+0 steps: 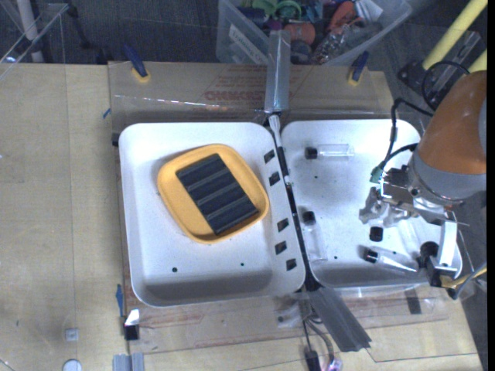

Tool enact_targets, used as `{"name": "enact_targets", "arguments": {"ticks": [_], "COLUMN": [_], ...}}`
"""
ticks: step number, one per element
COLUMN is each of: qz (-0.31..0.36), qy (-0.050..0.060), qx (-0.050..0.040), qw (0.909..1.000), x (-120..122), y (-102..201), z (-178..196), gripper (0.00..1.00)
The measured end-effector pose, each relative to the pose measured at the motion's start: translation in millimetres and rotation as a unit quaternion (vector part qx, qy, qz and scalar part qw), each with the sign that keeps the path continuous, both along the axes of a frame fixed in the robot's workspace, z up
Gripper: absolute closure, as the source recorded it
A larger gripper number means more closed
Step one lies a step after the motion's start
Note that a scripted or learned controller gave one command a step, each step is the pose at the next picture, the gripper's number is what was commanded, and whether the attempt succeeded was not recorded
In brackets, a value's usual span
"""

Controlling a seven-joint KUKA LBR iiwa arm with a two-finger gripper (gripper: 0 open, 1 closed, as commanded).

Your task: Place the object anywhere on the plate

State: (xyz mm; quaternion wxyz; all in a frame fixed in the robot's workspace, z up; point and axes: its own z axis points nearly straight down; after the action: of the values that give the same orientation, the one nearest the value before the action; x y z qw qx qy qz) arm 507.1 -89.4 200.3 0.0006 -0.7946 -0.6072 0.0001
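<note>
The gripper (377, 221) hangs low over the right bin (340, 199), near its right side; whether it is parted or closed, I cannot tell. In the left bin (147, 269), a dark ridged block (216, 192) lies on the yellow plate (172, 184).

Even overhead light; soft shadows; slightly grainy, soft focus; dim background.

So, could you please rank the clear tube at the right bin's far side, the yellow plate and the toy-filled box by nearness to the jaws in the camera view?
Measured from the gripper at the right bin's right side:
1. Clear tube, same bin, toward its far wall.
2. Yellow plate, in the left bin, carrying a black ridged object.
3. Toy-filled box, beyond both bins at the bench's far edge.
</note>
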Motion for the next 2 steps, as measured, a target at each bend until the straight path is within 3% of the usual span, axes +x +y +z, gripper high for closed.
{"name": "enact_targets", "arguments": {"ticks": [1, 2], "qz": [0.0, -0.004], "qy": [0.0, -0.002], "qx": [0.0, -0.0006], "qw": [1.0, 1.0], "x": [0, -1], "y": [0, 2], "z": [0, 14], "gripper": [0.0, 0.0]}}
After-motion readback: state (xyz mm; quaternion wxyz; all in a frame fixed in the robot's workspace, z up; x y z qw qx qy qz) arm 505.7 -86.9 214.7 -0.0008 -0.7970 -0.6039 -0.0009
